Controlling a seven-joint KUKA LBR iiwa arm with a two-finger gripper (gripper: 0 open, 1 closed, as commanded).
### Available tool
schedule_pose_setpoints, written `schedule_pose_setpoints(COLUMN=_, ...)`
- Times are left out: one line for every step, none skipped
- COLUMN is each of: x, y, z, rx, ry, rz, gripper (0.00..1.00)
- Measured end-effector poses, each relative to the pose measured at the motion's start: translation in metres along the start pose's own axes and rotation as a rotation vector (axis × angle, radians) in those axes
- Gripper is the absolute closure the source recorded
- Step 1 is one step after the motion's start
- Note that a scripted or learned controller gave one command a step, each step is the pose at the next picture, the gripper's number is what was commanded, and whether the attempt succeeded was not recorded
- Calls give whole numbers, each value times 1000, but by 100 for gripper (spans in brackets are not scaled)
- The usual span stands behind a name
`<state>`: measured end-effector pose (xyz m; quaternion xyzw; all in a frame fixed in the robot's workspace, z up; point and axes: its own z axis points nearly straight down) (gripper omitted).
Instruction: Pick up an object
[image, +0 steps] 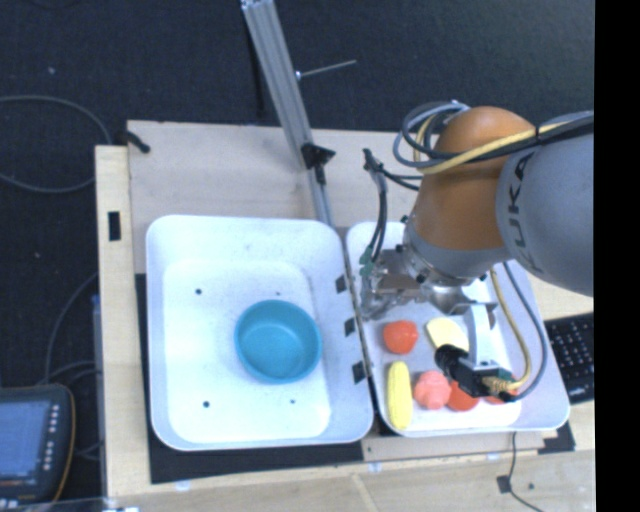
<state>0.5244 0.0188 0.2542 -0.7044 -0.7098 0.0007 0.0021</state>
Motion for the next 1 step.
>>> schedule_pose_setpoints(x=59, y=-18, z=-1, rx=4, ry=2, rz=-3, gripper=100)
